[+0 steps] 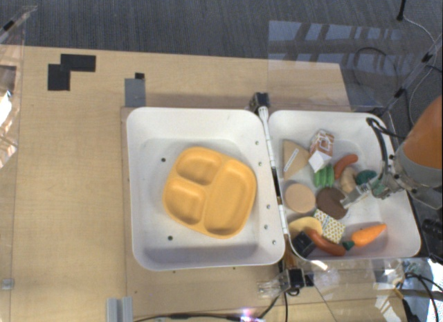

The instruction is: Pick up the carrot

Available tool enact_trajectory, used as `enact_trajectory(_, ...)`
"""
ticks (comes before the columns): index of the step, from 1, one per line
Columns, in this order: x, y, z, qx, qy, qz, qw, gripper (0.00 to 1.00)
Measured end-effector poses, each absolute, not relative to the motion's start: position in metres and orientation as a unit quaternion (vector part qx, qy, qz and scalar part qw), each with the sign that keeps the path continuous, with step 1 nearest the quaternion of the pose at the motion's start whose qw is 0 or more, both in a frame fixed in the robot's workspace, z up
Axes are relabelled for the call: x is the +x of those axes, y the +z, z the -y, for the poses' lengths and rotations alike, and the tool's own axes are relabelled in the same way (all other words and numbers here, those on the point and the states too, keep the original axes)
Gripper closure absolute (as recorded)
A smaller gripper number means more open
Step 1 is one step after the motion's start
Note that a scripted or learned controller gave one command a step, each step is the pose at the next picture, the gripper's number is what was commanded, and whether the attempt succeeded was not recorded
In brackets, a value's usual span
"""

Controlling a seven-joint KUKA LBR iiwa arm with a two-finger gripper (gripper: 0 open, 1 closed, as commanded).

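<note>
Pincer (354, 194) (grip unclear) low over right bin (401, 244), arm slanting in above carrot (368, 234)

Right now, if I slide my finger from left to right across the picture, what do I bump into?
Black mark → left bin → yellow tray → right bin → tan disc → carrot → arm.

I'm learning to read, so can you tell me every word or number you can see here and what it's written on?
No words or numbers can be read here.
The small red and white toy food box in the right white bin has printing, too blurred to read.
The checkered white square piece near the orange toy carrot shows a pattern, no letters.
The black patches on the wooden bench are plain.
</note>
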State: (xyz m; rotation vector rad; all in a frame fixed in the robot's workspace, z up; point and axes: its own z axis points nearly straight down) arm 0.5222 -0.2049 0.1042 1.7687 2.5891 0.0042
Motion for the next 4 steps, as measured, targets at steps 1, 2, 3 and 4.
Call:
enact_trajectory(1, 0.562, 0.359, 0.206, 0.562, 0.0030, -0.827, 0.012, 0.00)
enact_trajectory(2, 0.540, 0.413, 0.206, 0.494, 0.0007, -0.869, 0.008, 0.00)
enact_trajectory(3, 0.551, 0.431, 0.205, 0.363, 0.0001, -0.932, 0.008, 0.00)
enact_trajectory(4, 0.531, 0.424, 0.206, 0.210, -0.0007, -0.978, 0.007, 0.00)
